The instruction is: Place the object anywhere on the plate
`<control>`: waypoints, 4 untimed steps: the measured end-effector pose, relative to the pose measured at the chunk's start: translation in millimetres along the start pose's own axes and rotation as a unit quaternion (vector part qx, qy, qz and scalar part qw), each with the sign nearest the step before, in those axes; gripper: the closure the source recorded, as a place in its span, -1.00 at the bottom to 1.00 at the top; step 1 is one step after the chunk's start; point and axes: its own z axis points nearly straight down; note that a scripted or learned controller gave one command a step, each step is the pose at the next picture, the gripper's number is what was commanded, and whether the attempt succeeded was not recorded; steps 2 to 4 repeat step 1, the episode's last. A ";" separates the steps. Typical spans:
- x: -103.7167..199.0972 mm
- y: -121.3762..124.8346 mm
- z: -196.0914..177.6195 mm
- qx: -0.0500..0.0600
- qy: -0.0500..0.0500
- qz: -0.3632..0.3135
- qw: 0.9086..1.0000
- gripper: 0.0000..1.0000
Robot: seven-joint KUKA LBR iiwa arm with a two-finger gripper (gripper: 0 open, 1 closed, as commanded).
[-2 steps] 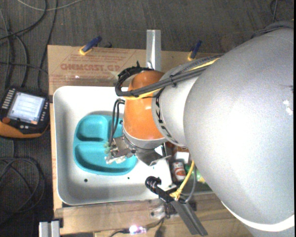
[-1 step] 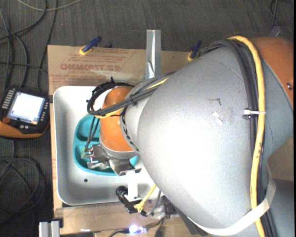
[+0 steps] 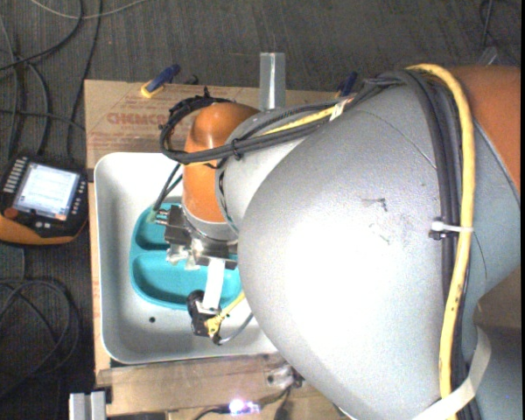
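Camera view: plate in bin

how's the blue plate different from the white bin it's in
The plate is turquoise, the bin white. The plate is the smaller and lies inside the bin. The arm hides much of the plate, while the bin shows bare floor at left. Both are shallow with raised rims.

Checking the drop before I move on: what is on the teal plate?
The plate shows bare teal on the view's left, inside the white bin. The gripper and arm cover the rest, so anything there is hidden.
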 end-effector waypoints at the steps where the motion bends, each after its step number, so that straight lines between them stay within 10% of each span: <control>1: -52.7 -28.9 10.2 0.002 0.001 -0.084 0.996 1.00; 4: -52.7 -28.9 10.2 0.002 0.001 -0.084 0.996 1.00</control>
